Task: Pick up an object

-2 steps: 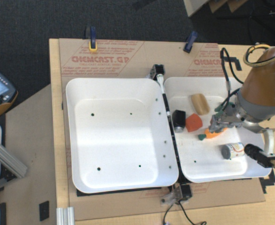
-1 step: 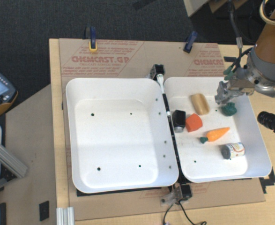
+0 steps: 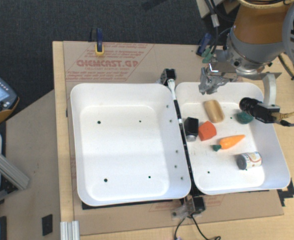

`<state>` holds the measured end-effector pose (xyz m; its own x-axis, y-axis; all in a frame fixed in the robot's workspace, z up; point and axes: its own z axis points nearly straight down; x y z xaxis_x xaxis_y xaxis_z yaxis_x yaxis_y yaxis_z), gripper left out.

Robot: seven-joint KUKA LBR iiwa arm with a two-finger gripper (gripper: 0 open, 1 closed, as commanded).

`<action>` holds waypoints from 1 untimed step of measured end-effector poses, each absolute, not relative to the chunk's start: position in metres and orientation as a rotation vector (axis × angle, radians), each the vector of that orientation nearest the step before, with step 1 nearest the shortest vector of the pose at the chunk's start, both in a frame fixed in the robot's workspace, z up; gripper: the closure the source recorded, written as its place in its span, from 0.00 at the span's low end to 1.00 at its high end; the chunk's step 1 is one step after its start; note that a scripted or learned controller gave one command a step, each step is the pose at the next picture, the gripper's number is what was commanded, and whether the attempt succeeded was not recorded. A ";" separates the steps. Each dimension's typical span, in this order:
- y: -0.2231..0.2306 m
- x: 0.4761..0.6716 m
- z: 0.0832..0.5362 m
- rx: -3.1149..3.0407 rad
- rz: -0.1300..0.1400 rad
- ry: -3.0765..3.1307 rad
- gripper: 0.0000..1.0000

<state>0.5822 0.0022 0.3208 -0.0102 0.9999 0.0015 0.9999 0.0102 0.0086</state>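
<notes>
Camera view: a tan cardboard-covered bench [image 3: 111, 59] printed with red lettering stands on dark carpet [image 3: 61, 9] and carries two shallow white plastic bins. The left bin [image 3: 86, 134] sits beside the right bin [image 3: 272, 159], rims touching. The right bin contains a tan cylindrical block [image 3: 214, 110], a black box [image 3: 191, 126], an orange-red rounded object [image 3: 207, 131], an orange toy carrot [image 3: 230, 142], a teal object [image 3: 245, 117] and a small grey can [image 3: 249, 160]. The metal two-finger gripper [image 3: 210, 84] hovers over the bin's far rim, just beyond the tan block; its opening cannot be determined. A blue clamp [image 3: 99, 40] grips the bench's far edge.
</notes>
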 end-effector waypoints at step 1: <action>0.021 0.615 0.419 2.211 0.015 2.218 1.00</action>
